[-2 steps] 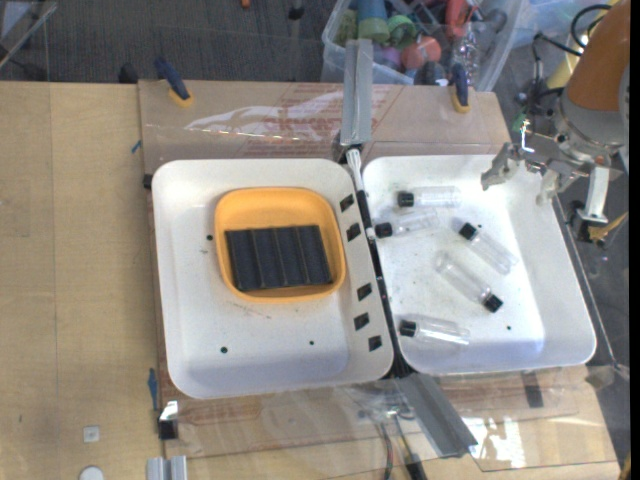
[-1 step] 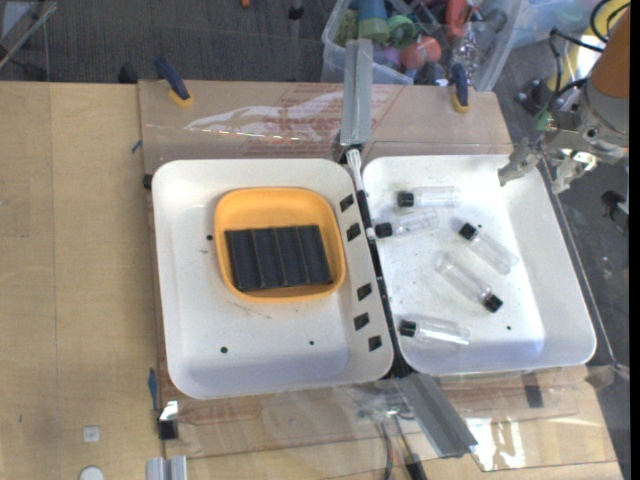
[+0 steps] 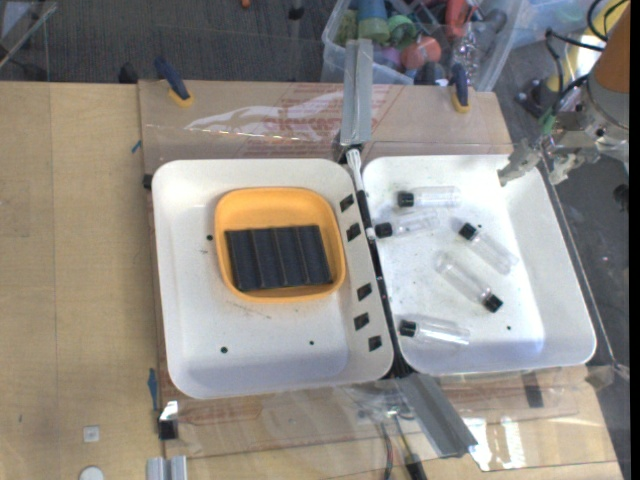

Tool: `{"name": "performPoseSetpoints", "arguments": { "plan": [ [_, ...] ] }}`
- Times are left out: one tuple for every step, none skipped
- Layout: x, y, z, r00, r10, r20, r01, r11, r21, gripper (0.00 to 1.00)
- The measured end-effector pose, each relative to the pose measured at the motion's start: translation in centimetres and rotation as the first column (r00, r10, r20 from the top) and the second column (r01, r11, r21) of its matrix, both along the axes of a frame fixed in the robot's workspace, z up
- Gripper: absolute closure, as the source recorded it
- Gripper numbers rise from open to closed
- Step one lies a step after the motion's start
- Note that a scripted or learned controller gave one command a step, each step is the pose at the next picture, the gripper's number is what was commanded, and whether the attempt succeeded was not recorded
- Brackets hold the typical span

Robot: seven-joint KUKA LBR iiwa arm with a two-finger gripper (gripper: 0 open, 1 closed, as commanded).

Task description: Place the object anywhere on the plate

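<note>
Two white bins sit side by side on the wooden bench. The left bin (image 3: 185,353) holds a yellow plate (image 3: 279,241) with a dark ribbed insert. Five clear black-capped vials (image 3: 468,280) lie scattered in the right bin (image 3: 560,338). Beyond its far corner hovers the gripper (image 3: 530,163), blurred; its grip I cannot tell.

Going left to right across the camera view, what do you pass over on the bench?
Left white bin → orange plate holding a dark ribbed block → row of black tabs on the divider → right white bin with clear black-capped vials → gripper at its far right corner.
</note>
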State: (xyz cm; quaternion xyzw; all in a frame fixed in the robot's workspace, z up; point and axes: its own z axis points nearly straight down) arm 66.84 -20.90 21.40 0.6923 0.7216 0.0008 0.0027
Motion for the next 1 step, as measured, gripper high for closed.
{"name": "performPoseSetpoints", "arguments": {
  "plan": [
    [-0.03, -1.25, 0.71, 0.986, 0.167, -0.001, -0.167, 0.986, -0.001, 0.00]
  ]
}}
